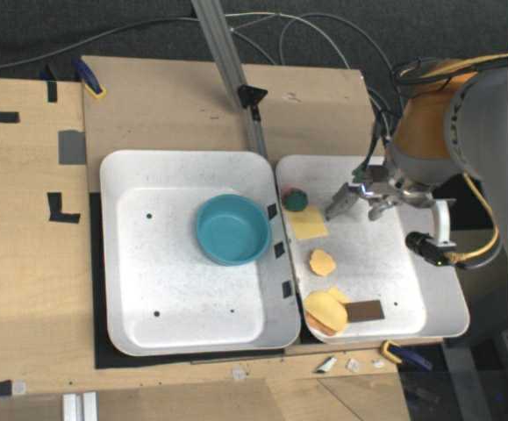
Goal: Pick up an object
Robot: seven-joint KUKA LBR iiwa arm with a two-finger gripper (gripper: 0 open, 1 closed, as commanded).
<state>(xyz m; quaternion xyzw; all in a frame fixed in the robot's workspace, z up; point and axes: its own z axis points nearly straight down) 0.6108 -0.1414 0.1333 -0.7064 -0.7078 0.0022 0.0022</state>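
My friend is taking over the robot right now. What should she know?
Hand: fingers spread open, holding nothing, over the right bin, near its upper middle.

Right bin holds: small dark green and red thing, pale yellow square, small yellow lump, round yellow piece, brown block.

Left bin holds a blue bowl.

Done: nothing picked up yet.

Left: lower onto one object, probably the yellow square nearest the hand, close and lift.

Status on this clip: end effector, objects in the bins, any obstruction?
End effector open, over right bin, holding nothing. Yellow square and green ball just to its left, untouched. Blue bowl in left bin. Nothing blocking.
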